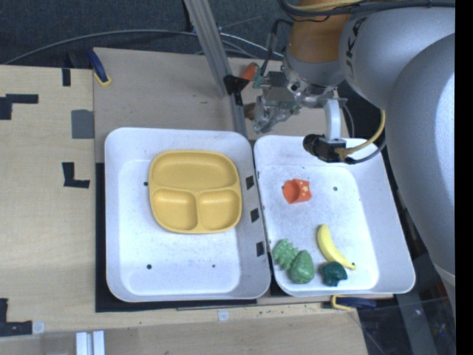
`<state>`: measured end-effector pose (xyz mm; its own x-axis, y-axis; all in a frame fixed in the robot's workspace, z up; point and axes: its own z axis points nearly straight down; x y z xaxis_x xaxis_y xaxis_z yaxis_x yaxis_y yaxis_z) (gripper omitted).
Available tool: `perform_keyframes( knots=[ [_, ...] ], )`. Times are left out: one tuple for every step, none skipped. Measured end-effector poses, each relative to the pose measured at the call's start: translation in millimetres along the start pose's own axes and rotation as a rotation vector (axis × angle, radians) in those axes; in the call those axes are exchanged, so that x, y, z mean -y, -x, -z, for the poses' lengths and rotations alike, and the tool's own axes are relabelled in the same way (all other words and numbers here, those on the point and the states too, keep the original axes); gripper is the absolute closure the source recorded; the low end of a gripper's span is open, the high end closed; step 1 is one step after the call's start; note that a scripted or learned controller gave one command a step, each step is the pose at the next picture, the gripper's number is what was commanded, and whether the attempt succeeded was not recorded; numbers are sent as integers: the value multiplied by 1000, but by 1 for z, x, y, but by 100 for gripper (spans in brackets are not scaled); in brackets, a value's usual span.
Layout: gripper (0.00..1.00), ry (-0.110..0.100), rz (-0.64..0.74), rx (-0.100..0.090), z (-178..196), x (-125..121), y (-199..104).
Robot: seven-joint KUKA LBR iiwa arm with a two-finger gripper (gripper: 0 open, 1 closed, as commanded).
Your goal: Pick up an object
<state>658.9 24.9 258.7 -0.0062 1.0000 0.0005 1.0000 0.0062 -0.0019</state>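
Note:
The right bin (pixel 369 220) holds an orange-red toy (pixel 297 191) near its middle, a yellow banana (pixel 332 247) lower down, a green leafy toy (pixel 294 260) at the front left and a dark teal piece (pixel 334 274) by the banana's tip. My gripper (pixel 267 118) hangs over the far left corner of the right bin, above the divide between the bins and well apart from every toy. Nothing shows between its fingers.
The left bin (pixel 126 220) carries a yellow three-compartment plate (pixel 196 191). A slanted metal post (pixel 211 43) rises behind the bins. Cables loop behind the wrist. My large grey arm covers the upper right of the view.

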Motion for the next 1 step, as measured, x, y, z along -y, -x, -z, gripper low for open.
perform_keyframes(
  knots=[
    [100, 1, 1, 0, -4, -4, -56]
  ],
)
